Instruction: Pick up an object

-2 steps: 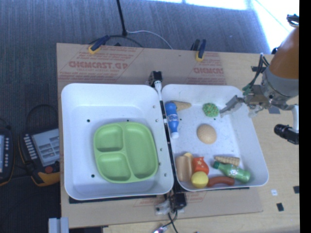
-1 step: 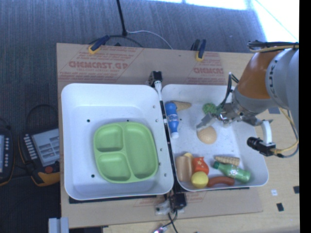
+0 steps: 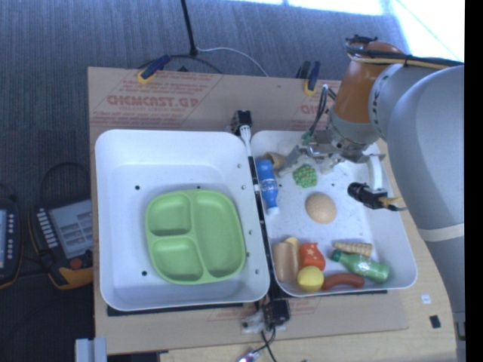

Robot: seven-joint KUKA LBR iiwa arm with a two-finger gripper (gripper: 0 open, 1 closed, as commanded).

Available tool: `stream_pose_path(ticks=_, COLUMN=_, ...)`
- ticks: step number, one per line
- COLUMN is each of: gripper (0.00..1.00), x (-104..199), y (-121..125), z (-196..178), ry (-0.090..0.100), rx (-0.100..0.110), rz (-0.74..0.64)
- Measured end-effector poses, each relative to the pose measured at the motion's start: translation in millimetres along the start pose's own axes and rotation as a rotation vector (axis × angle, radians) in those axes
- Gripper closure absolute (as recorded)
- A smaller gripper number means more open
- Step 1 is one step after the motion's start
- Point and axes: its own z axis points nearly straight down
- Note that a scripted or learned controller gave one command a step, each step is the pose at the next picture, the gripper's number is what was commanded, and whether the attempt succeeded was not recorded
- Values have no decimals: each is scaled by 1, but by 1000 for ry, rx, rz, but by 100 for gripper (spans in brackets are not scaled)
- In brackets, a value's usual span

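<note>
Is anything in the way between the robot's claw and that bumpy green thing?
Nothing visible is. The gripper hangs just above and right of the bumpy green thing in the right bin, with only bare white floor between them.

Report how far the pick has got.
Done: the arm has reached into the right bin, with the pincer low beside the green bumpy toy. In hand: nothing visibly held. Left: the grasp and lift; the egg and blue tube also lie untouched.

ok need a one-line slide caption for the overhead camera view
KUKA arm's gripper hovers over the right bin by a green bumpy toy; green divided plate sits in the left bin.
</note>
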Motion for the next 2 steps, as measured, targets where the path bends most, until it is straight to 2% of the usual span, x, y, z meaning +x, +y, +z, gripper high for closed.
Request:
stream_pose_path(ticks=1, gripper=0, x=24, y=-41, z=-1, ry=-9, rx=-24, rz=-261)
stream_pose_path(ticks=2, gripper=100, x=24, y=-40, z=-13, ry=-9, rx=-28, rz=-259)
